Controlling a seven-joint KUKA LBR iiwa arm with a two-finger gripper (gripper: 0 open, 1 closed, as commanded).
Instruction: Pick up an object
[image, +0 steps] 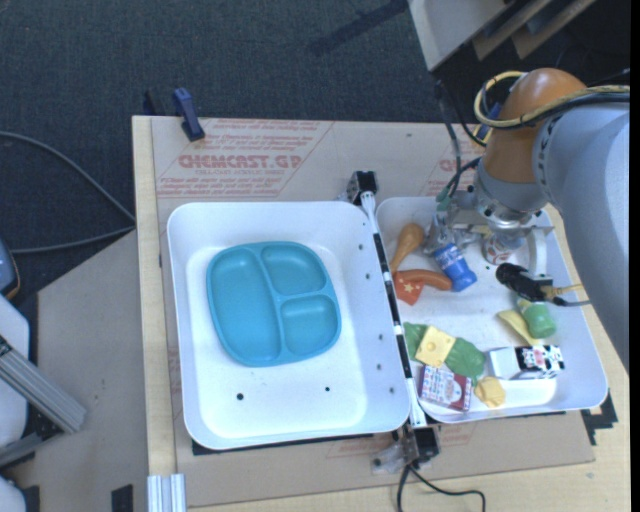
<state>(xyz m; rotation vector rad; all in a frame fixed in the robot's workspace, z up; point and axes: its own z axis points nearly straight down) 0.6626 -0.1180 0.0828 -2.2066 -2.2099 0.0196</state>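
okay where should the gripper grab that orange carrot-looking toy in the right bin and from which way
Probably from above, across the middle of the orange carrot-shaped toy. It lies flat, roughly left to right, so closing across its narrow width fits best. The blue object sits close at its right end, so stay toward the middle or left.

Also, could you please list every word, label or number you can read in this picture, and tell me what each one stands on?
"CHEMCAST GP", in red, on the brown protective sheet covering the bench behind the left bin.
Finer red print repeats above and below that word on the same sheet: too small to read.
Red and white packet in the right bin: printed, but blurred.
Black and white carton nearby: markings unreadable.
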